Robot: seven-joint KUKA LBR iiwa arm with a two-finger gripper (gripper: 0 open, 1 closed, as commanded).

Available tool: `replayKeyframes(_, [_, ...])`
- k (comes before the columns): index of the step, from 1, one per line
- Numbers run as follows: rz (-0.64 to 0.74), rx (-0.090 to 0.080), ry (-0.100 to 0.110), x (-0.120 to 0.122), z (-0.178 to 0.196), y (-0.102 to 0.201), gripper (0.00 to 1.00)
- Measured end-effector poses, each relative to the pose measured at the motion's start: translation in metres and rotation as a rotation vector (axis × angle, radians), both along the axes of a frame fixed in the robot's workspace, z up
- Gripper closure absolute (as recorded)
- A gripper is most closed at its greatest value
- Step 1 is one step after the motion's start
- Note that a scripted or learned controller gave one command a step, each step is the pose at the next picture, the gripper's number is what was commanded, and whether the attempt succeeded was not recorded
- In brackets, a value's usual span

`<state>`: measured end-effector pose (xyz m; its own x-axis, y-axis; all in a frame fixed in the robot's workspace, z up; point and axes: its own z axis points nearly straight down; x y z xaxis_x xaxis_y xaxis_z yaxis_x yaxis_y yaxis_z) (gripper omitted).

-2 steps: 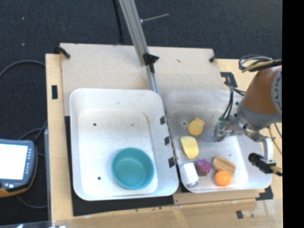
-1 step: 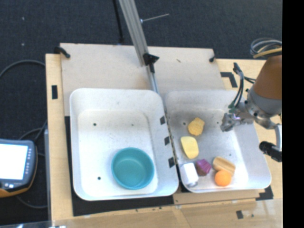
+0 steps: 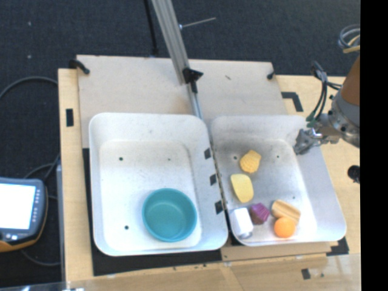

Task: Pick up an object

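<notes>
The right bin holds several small objects. A yellow ridged piece lies near its middle, with a pale yellow wedge just below it. Along the front wall sit a white cylinder, a purple piece, a tan block and an orange ball. My gripper hangs over the right bin's far right rim, above and to the right of all these objects, with nothing seen in it.
The left bin contains a teal bowl at its front. A slanted metal pole rises behind the bins. A handheld screen lies off the bench at the left.
</notes>
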<state>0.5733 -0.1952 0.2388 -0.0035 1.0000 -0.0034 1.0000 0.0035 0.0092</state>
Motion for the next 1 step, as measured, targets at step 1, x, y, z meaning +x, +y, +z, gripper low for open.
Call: replayKeyframes(1, [0.001,0.001,0.002,0.0014,0.0491,-0.0013,1.0])
